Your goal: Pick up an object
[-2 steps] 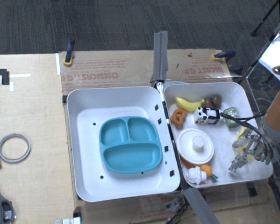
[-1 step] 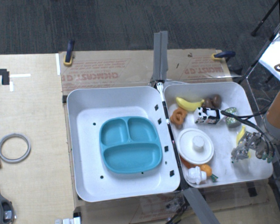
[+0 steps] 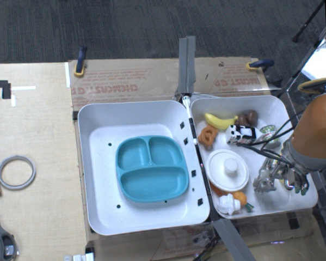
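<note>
My gripper (image 3: 265,183) hangs low over the front right part of the right bin (image 3: 281,107), its metal fingers pointing down-left beside a white round lidded dish (image 3: 228,169). Nothing shows between the fingers. Along the bin's back lie a yellow banana (image 3: 219,120), a brown toy (image 3: 249,117), a black-and-white cow toy (image 3: 242,132) and an orange doughnut-shaped ring (image 3: 208,136). A white and orange toy (image 3: 231,202) sits at the front edge. A small green and white thing (image 3: 267,130) lies under the cables.
The left bin (image 3: 100,174) holds a teal divided plate (image 3: 152,168). A grey tape ring (image 3: 15,172) and scissors (image 3: 4,246) lie on the wooden bench at left. Blue and yellow clamps (image 3: 81,61) hold cardboard behind the bins.
</note>
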Controlling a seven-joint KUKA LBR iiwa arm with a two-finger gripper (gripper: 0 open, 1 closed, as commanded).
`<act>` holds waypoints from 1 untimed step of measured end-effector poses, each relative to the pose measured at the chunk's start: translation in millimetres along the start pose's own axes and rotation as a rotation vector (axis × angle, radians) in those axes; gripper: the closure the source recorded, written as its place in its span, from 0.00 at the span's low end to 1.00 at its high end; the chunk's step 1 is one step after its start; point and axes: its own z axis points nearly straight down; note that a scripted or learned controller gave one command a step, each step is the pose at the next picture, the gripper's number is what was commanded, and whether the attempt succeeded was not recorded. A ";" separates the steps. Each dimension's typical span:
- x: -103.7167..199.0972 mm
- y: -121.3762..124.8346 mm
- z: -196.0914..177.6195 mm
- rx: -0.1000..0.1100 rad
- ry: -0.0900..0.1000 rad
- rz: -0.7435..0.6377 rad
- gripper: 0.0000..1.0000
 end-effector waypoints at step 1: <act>13.1 51.1 0.1 0.000 0.001 0.052 1.00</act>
